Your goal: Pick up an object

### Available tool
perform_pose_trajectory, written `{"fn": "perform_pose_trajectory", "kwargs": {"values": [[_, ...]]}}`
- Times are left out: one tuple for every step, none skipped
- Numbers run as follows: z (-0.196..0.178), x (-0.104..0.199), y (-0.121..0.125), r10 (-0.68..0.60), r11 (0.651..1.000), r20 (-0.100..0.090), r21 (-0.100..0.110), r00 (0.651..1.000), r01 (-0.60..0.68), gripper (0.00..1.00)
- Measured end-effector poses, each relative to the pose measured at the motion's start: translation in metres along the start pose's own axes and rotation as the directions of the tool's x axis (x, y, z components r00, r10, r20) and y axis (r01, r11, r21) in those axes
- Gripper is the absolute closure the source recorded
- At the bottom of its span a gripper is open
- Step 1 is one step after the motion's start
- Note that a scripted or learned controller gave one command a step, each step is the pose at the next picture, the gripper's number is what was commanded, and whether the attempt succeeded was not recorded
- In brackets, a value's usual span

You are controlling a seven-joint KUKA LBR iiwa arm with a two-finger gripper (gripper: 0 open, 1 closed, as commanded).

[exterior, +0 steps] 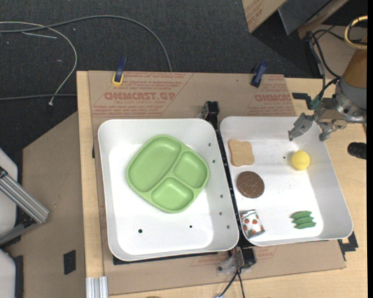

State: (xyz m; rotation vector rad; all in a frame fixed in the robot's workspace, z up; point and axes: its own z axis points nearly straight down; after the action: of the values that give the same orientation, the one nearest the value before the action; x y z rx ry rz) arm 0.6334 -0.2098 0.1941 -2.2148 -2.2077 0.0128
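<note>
**Lead:** What's the bench looking like from your end?

**Me:** I've got a cardboard sheet (192, 93) with red lettering laid over a pale wooden bench top (52, 174), pinned at the far edge by two blue clamps (120, 68). Around it the floor is dark carpet (175, 29), with thin grey cables (64, 35) trailing across it. A cardboard box (259, 13) sits at the top edge, and an aluminium rail (20, 195) pokes in on the left.

**Lead:** And the bins?

**Me:** Two white ones, side by side. The left bin (116, 227) holds a green divided plate (168, 173), lying flat and turned at an angle. The right bin (329, 192) has five small things well apart: a slice of toast (240, 152), a brown round patty (250, 184), a yellow ball (300, 160), a green pea pod (303, 219), and a small can (252, 223) lying in the near left corner.

**Lead:** Where's the arm?

**Me:** I see the gripper (309, 130) above the far right corner of the right bin, just beyond the yellow ball and apart from it. Its two fingers are spread wide, with nothing between them. Every object rests on the bin floor.
</note>
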Motion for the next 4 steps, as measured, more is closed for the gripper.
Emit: {"fn": "perform_pose_trajectory", "kwargs": {"values": [[-0.010,0.001,0.003,-0.004,1.000,0.004,-0.015,1.000,0.004,0.00],[0.033,-0.001,0.005,-0.004,1.000,0.003,-0.011,1.000,0.004,0.00],[0.088,0.005,0.001,-0.004,1.000,0.003,-0.015,1.000,0.004,0.00],[0.110,0.006,0.001,-0.005,1.000,0.003,-0.012,1.000,0.005,0.00]]}}
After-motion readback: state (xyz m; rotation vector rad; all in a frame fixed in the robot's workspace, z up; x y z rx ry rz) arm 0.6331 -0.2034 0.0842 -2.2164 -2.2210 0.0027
